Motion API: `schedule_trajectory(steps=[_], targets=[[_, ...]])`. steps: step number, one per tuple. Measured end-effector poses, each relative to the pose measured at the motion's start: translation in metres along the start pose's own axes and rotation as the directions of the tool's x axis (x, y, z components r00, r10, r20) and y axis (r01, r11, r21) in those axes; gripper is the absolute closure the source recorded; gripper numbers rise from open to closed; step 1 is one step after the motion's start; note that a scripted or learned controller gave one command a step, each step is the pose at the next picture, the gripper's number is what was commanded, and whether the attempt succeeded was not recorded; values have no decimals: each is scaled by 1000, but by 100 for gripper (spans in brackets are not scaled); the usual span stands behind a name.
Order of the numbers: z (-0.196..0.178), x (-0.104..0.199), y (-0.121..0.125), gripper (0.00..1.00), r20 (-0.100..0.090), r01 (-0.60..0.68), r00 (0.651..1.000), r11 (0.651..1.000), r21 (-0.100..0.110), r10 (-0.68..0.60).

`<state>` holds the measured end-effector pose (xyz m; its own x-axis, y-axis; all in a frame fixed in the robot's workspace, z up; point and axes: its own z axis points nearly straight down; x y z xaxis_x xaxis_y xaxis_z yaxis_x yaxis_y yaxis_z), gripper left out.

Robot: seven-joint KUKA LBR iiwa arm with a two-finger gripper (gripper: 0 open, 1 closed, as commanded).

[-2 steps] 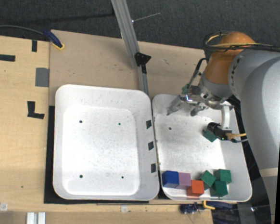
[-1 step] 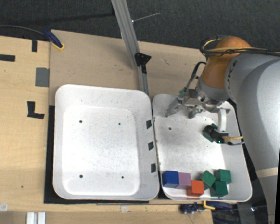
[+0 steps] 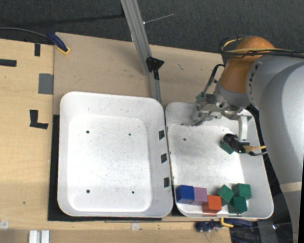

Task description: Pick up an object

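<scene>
My claw hung over the right bin; its opening I cannot tell; blocks lay well below it.

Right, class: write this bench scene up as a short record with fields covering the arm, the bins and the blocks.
arm: gripper low over the far end of the right bin
left bin: white, shallow
near end of right bin: blue block, purple block, orange block, three green blocks
held object: none seen between the fingers
</scene>
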<state>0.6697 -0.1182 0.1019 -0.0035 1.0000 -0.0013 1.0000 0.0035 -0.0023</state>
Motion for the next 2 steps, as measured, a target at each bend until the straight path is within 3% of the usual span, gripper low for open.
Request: schedule_trajectory(steps=[2], targets=[[-103,-2,7,100,-1,-2,1000,1000,-7,2]])
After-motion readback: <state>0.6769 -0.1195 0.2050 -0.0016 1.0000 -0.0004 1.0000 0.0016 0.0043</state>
